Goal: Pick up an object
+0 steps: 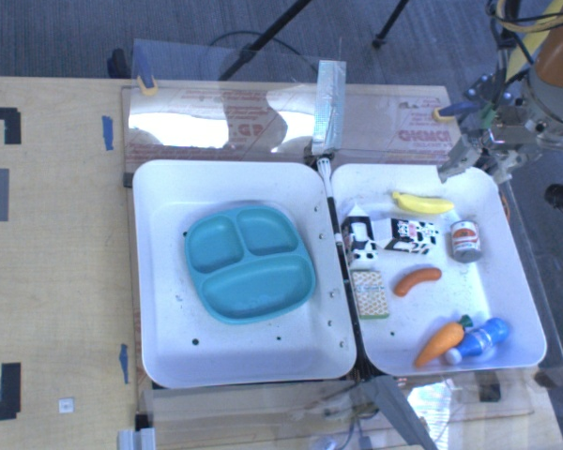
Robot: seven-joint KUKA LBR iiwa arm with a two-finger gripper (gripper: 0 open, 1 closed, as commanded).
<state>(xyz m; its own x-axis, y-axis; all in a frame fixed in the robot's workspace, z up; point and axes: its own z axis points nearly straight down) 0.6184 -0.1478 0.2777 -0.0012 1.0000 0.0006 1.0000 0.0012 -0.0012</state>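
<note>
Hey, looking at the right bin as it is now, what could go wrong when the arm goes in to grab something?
1. The carrot and blue bottle touch near the bin's front corner; a grasp there may catch both or neither.
2. The banana lies close to the right bin back wall, beneath the gripper, so the fingers could strike the rim.

Looked like a robotics lab to me: plywood bench (47,251) marked with black tape, two white bins (159,195), tripod legs (403,7) on grey carpet (75,17), loose yellow cables (530,17).
</note>
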